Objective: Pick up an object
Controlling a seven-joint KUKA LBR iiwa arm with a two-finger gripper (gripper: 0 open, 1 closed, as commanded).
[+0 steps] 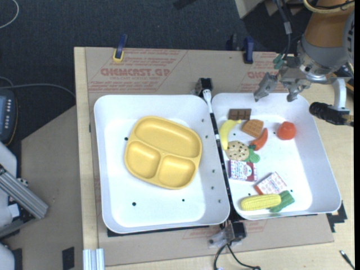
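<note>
My gripper [277,91] hung with fingers spread and holding nothing, above the far rim of the right bin [325,167]. Step in hand, as I judged it: approach. The tomato [286,130] lay nearest; next I needed to descend over it. My wrist was cut off above.

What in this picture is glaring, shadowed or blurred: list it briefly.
Camera view: even overhead light; the white left bin is bright, nearly washed out at its rim; the yellow tray casts only a soft shadow; the toy corn and the tomato in the right bin look sharp; the tool is slightly soft; the dark floor holds little detail.
</note>
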